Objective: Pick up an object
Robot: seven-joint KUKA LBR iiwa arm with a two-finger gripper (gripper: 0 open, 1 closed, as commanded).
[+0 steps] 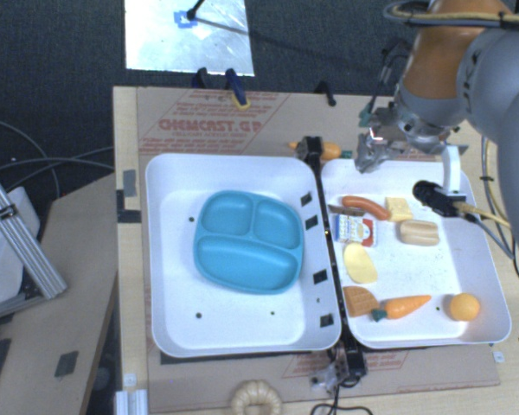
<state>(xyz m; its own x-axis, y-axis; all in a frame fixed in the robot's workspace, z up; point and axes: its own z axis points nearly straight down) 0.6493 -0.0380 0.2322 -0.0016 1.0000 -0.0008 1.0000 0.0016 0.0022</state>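
My gripper [369, 159] hangs over the far left corner of the right bin [484, 258], with nothing seen in it. Below it in that bin lie a red sausage [364, 206], a pale yellow cheese block [400, 208], a tan bread loaf [417, 232] and a red-and-white packet [353, 229]. Nearer the front are a yellow oval slice [360, 264], a brown piece [360, 300], a carrot [404, 306] and an orange ball [464, 306]. The sausage is the item closest to the gripper.
The left bin [173, 232] holds a blue divided plate [248, 240]. A black divider with clips [322, 232] runs between the bins. A small orange item [329, 152] sits just behind the bins' back edge, left of the gripper.
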